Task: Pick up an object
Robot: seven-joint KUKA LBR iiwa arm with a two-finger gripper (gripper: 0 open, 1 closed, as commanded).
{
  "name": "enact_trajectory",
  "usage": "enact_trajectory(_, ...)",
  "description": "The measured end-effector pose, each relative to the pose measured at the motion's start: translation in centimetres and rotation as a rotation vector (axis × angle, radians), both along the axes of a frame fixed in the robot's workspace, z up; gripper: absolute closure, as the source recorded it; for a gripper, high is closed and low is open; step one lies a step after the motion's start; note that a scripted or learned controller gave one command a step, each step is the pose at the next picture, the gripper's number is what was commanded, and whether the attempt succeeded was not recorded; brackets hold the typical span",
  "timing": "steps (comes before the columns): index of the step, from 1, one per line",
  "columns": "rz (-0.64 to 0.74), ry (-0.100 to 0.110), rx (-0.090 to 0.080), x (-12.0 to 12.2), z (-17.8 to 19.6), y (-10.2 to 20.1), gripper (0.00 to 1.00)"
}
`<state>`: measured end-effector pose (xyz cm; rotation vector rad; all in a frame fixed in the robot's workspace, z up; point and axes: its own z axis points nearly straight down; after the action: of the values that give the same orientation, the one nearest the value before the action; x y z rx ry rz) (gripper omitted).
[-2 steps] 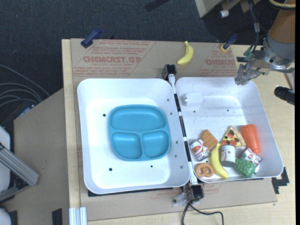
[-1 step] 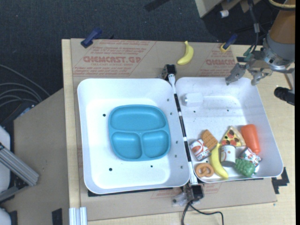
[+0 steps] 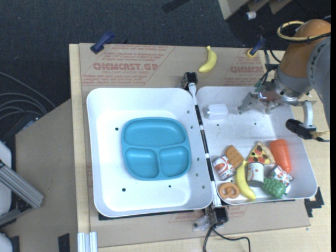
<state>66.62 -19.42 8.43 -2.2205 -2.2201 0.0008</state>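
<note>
Tool [image 3: 261,100] above the right bin's [image 3: 310,164] bare back, grip state unclear; toys [image 3: 257,169] clustered at front, ungrasped.

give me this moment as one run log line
gripper: over right bin, far end, holding nothing | nearest: white block | toy food cluster: near end, carrot, banana | blue tray: left bin

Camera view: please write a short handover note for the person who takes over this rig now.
End effector: above the far part of the right bin, nothing seen between its parts.
Things: toy food lies piled in the right bin's near corner: carrot, banana, pizza slice, can. A white block lies apart. Blue plate sits in the left bin.
Done: nothing picked.
Left: grasp and lift one object.
</note>
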Motion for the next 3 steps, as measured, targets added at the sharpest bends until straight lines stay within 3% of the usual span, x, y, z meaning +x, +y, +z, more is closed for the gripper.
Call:
enact_trajectory(1,0.0,-0.003,-0.001,0.1,1.1,0.0,1.0)
enact_trajectory(2,0.002,-0.006,-0.002,0.2,11.3,1.5,1.0)
enact_trajectory(3,0.001,-0.003,-0.001,0.1,11.1,1.5,0.0)
